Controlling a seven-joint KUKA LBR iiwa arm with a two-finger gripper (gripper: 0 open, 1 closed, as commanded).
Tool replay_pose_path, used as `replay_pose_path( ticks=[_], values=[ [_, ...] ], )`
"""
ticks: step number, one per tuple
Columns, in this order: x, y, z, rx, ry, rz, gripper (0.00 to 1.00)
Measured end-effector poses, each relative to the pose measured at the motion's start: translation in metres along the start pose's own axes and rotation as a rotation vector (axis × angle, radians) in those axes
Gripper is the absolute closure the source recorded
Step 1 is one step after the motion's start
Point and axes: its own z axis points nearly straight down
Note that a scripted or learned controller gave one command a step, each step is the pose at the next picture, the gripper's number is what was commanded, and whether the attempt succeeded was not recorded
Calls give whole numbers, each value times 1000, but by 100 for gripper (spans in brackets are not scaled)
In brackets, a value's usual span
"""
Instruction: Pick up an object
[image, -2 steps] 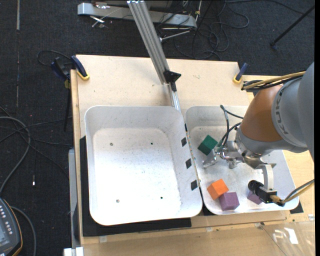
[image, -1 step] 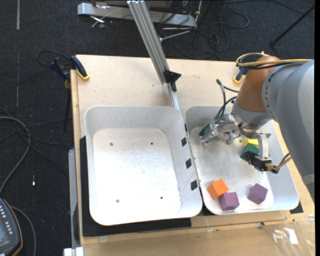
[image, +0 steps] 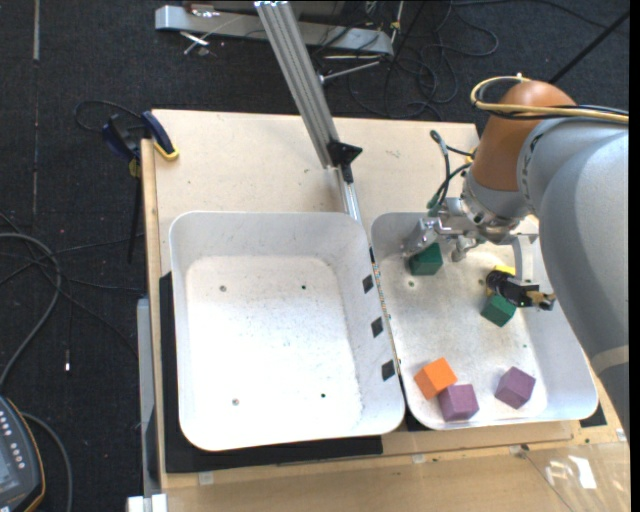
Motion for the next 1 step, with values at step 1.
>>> replay_pose_path(
  ticks=[1],
  values=[
    [0, -1, -10, 2, -1, -1, 100]
  ],
)
